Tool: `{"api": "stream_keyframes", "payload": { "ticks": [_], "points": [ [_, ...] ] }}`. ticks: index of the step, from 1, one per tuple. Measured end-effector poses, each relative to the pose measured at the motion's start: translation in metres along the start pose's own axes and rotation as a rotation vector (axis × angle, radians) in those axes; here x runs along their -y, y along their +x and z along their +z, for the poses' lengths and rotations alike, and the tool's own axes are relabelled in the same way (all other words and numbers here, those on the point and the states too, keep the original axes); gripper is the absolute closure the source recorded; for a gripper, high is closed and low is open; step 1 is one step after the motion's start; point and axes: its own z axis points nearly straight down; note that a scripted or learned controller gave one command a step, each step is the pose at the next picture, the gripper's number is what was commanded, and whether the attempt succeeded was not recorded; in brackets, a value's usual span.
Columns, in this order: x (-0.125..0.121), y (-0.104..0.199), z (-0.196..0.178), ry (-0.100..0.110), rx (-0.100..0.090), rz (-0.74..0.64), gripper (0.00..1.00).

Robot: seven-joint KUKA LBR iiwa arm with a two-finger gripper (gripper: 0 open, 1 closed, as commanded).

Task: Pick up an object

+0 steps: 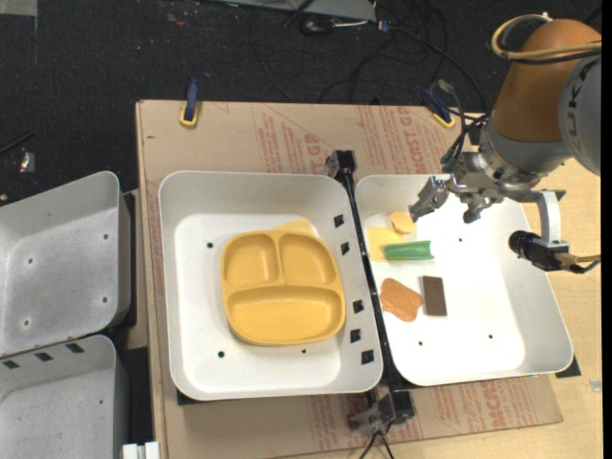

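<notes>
Right bin (497, 342): green block (407, 251) central-left; yellow piece (402, 223) above it; orange piece (401, 299) and brown bar (434, 295) below it; gripper (448, 202) upper right, fingers spread.

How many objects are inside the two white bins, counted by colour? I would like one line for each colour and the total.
Yellow: 3 (divided tray in the left bin; flat piece and small chunk in the right bin)
Green: 1 (green block)
Orange: 1 (orange piece)
Brown: 1 (brown bar)
Total: 6

Robot lab: clamped bench (287, 122), floor cables (402, 27).
</notes>
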Motion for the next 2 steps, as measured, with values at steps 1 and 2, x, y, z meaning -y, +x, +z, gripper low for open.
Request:
{"api": "stream_keyframes", "payload": {
  "ticks": [1,2],
  "points": [
    [-0.003,0.0,-0.007,-0.012,0.002,-0.002,0.0],
    [-0.006,0.001,0.057,-0.008,0.001,-0.001,0.0]
  ]
}}
